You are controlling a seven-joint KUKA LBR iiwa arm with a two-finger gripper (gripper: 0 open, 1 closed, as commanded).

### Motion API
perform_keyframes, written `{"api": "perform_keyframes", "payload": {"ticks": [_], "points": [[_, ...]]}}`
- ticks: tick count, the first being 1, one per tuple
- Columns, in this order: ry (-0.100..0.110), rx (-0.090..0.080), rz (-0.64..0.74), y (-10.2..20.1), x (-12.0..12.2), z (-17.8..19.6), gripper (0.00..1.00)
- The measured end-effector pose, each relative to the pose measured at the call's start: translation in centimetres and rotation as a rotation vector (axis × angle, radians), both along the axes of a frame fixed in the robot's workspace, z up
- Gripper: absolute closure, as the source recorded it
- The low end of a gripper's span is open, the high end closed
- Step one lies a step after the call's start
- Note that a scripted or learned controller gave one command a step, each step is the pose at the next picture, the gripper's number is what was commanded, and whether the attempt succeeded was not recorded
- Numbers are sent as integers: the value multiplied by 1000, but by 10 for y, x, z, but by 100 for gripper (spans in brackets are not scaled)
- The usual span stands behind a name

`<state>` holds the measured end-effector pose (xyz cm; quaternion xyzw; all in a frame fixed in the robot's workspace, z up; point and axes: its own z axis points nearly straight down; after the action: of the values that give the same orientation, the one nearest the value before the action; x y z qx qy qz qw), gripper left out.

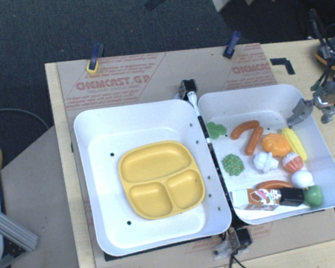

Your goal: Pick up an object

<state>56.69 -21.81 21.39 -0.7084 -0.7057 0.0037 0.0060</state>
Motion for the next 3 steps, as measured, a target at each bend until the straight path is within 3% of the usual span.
{"api": "perform_keyframes", "payload": {"ticks": [1,3], "points": [[-14,-4,4,1,3,8,0],[-8,-1,4,-1,-3,-80,0]]}}
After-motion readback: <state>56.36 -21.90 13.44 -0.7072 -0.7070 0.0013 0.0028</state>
